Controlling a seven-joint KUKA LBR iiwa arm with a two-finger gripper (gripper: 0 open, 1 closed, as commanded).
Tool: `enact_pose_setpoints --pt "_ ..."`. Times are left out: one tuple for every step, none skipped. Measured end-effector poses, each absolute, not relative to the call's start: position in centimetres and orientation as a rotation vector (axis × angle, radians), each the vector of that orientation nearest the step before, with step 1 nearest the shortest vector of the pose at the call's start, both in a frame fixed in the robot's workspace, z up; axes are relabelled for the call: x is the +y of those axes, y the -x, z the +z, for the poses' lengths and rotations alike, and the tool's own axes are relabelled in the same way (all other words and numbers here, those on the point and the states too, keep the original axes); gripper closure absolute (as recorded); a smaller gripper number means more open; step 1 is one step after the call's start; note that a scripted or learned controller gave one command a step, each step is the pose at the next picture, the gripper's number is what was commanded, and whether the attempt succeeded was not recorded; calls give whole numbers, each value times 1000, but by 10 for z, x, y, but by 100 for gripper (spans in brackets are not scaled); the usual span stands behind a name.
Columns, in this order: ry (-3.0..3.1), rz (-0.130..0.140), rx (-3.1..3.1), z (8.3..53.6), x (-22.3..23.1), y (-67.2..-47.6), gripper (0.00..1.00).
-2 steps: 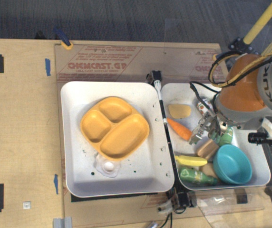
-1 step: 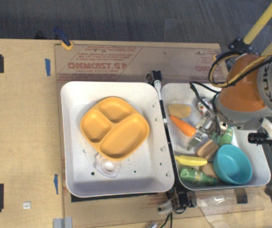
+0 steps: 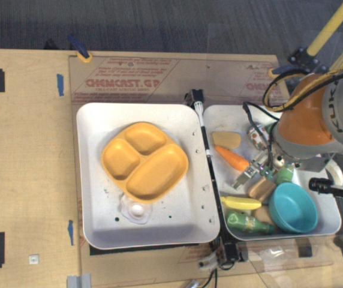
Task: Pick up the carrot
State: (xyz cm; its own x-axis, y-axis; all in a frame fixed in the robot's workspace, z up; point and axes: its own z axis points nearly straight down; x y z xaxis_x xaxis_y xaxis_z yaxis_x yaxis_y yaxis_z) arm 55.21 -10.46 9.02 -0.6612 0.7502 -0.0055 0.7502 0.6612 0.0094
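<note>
Nearest us, along the right bin's (image 3: pixel 333 224) front edge, lie a green bottle (image 3: pixel 247 222), a yellow banana (image 3: pixel 241 203) and a teal bowl (image 3: pixel 291 207). We see the carrot (image 3: pixel 232 158) lying in the same bin near its left wall, below a tan piece (image 3: pixel 226 140). We find the tool (image 3: pixel 250 174) just right of the carrot's lower end; we cannot tell its state. We see a yellow divided plate (image 3: pixel 144 161) in the left bin (image 3: pixel 93 161).

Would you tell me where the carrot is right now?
The carrot lies in the right bin, near its left wall, just below the tan piece and left of the gripper.
</note>
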Motion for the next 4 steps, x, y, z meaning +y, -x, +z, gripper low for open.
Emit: enact_pose_setpoints --pt "-1281 11 2843 103 -105 -556 100" --pt "-1282 10 2845 102 -105 -556 0" --pt "-1927 9 2470 89 -111 -589 0" --pt "-1916 11 2463 103 -112 -592 100"
